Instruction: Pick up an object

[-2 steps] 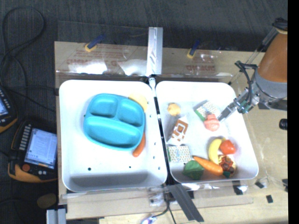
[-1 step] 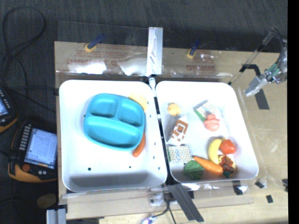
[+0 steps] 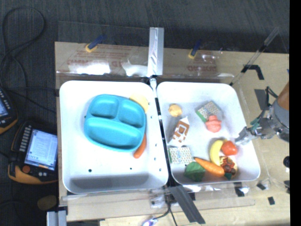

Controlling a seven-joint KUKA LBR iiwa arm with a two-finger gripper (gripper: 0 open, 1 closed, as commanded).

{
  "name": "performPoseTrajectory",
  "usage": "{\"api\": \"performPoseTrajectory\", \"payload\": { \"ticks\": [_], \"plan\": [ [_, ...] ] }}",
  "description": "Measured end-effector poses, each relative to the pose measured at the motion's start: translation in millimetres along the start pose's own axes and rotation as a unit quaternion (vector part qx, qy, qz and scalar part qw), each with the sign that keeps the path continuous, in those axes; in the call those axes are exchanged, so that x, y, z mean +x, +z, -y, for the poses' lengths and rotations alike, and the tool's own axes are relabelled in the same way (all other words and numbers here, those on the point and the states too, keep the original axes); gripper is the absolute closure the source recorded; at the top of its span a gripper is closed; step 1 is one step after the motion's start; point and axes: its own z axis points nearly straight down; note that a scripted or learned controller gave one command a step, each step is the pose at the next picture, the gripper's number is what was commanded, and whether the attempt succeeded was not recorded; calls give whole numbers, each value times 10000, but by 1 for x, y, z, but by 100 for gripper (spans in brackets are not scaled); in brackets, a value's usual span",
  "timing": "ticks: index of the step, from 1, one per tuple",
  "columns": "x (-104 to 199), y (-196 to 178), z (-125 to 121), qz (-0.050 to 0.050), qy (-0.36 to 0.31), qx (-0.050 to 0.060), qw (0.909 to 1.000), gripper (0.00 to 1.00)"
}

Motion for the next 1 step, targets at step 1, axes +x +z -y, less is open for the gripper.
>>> {"api": "performPoseTrajectory", "payload": {
  "ticks": [1],
  "plan": [
    [0,-48,-1,0,191,-11,9998,100]
  ]
}}
